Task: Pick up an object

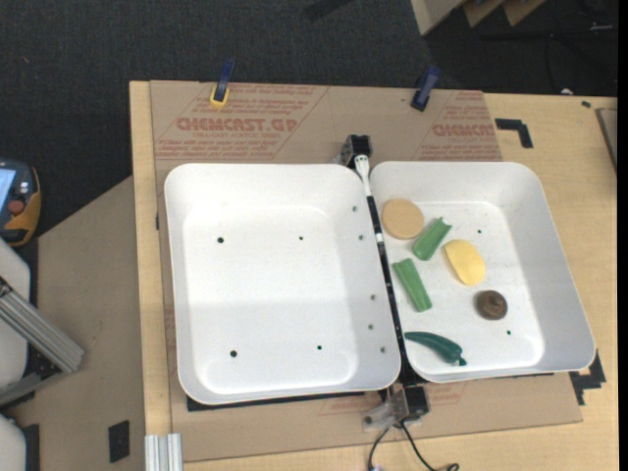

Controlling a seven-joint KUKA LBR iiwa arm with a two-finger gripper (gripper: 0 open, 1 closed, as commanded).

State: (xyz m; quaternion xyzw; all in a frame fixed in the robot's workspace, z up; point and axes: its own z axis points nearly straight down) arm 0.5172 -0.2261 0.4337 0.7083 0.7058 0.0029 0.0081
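Observation:
The right white bin [549, 253] holds several small items. A tan round disc [402, 218] lies near its upper left. Beside it sits a short green piece [431, 238], and a longer green stick [412, 285] lies below. A yellow lemon-shaped object [465, 262] rests mid-bin, with a small brown round object [492, 305] under it. A dark green pepper-like piece [435, 346] lies near the front wall.
The left white bin [186, 263] stands beside the right one on a cardboard sheet [324, 116]. Blue clamps [224, 83] [426, 87] hold the sheet's far edge. A small black fitting [356, 150] sits where the bins meet.

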